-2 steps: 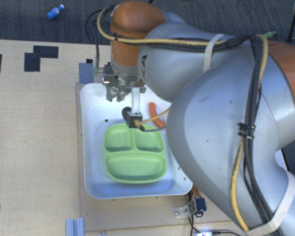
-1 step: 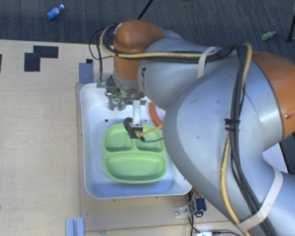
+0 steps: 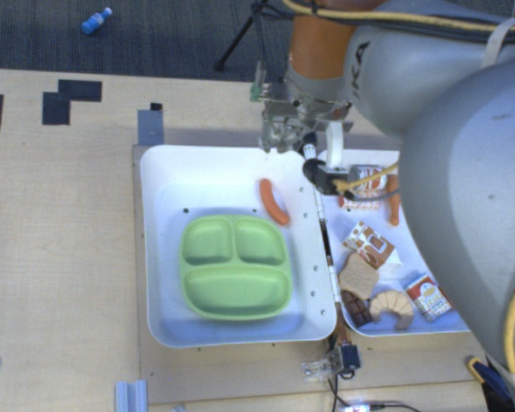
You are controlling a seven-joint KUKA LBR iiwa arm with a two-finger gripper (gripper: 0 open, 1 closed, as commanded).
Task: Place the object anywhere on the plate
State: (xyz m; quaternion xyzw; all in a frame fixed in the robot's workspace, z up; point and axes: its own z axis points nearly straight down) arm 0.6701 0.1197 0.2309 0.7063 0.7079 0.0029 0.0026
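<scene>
Tool [image 3: 285, 136] above bin's [image 3: 154, 230] far edge, near sausage [image 3: 274, 202].

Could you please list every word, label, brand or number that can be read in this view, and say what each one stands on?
"KU": partial dark lettering on the grey arm housing, just below the orange band; the rest is cut off by the curve.
Red and white carton in the right bin: printed front, too blurred to read.
Brown and white packet: printing too small to read.
Green plate: no text.
</scene>
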